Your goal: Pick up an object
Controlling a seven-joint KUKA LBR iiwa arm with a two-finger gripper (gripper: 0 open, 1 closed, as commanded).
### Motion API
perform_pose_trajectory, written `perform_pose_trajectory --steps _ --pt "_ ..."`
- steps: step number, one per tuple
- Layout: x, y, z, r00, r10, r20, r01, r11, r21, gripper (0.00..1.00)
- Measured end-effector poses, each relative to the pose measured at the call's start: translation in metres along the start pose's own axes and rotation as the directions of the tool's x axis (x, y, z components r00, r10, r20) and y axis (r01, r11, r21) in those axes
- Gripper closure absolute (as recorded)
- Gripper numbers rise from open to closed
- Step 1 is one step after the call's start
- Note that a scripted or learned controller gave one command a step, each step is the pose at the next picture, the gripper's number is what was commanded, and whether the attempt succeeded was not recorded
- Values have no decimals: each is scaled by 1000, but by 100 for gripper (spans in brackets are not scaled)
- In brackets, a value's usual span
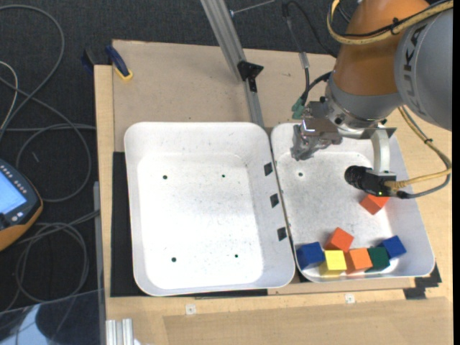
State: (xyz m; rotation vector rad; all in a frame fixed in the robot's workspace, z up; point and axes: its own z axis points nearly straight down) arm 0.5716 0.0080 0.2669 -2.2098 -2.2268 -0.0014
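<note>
Camera view has the pincer (307,144) hanging over the bare far end of the right bin (316,185), around 12 o'clock in it, and honestly I can't tell if it's spread or pressed together. All the small blocks sit well away at the near end, roughly 5 o'clock: blue block (310,254), yellow block (335,260), two orange ones, green, another blue. A lone orange block (373,204) at 3 o'clock looks easiest. They're probably light, rigid, a bit slick, so squeeze two flat opposite faces.
</note>
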Motion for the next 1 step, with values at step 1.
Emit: perform_pose_trajectory --steps 1 --pt "59 -7 1 1000 0 0 0 1000 0 100"
